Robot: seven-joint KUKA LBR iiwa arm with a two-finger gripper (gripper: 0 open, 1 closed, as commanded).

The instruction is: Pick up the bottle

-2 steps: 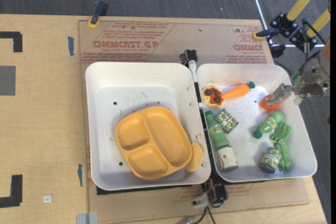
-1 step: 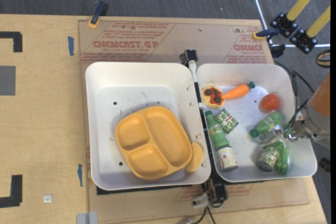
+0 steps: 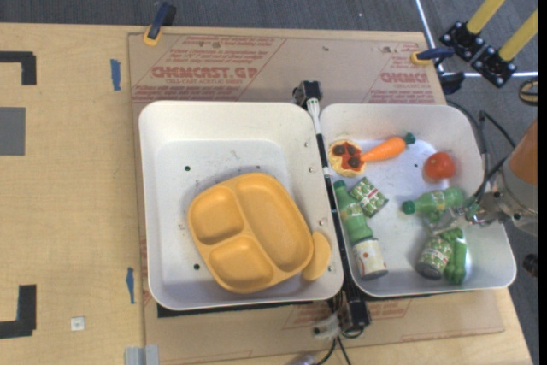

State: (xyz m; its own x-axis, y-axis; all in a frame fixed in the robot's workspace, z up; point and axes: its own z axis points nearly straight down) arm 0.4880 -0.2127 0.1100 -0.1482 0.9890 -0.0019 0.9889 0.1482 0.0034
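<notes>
Looking down through the fixed camera, I have two white bins side by side: the left bin (image 3: 162, 141) carries a yellow divided plate (image 3: 248, 241), and the right bin (image 3: 402, 122) holds the clutter. The gripper (image 3: 479, 214) sits at about three o'clock on the right bin, at its right rim, and I cannot tell how its jaws stand. A small green bottle (image 3: 436, 203) lies on its side just left of the gripper, touching or nearly so. A larger green bottle with a white cap end (image 3: 361, 237) lies along the bin's left wall near seven o'clock. A green can (image 3: 443, 255) rests at five o'clock, a tomato (image 3: 439, 166) at two, a carrot (image 3: 383, 150) at twelve.
</notes>
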